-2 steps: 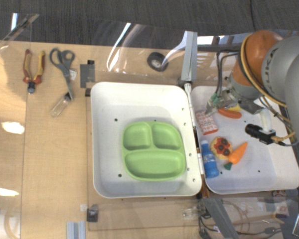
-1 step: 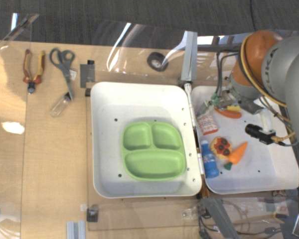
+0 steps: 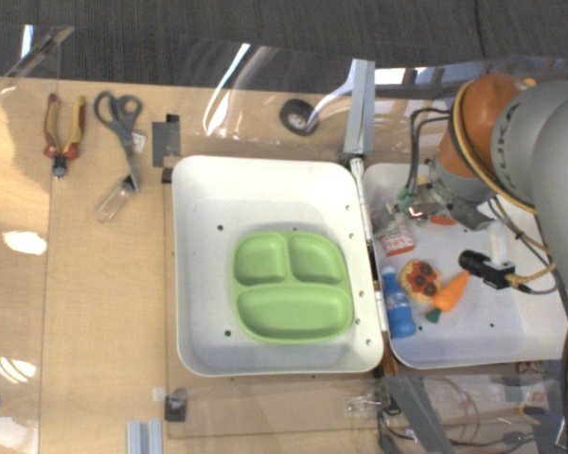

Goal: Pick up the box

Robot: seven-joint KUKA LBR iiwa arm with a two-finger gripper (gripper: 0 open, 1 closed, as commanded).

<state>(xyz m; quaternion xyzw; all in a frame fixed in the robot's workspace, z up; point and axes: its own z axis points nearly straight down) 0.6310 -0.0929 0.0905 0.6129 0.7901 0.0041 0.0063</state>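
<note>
Box (image 3: 398, 242) near the right bin's (image 3: 511, 348) left wall looks light and thin, so pinch its long edges; you cannot tell the gripper's (image 3: 418, 204) jaw state.

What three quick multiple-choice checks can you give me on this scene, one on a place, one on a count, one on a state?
1. Where does the green tray lie?
A. In the left bin
B. In the right bin
C. On the bare bench

2. How many compartments does the green tray have?
A. One
B. Three
C. Five

3. How does the blue bottle sit in the right bin?
A. Standing upright
B. Lying on its side
C. Hanging from the hand

Key: 1 A, the tray rests in the middle of the left bin. 2 B, two small sections sit above one wide section. 3 B, the bottle lies along the bin's left wall, beside the toy carrot and the small red-and-white box.
</note>
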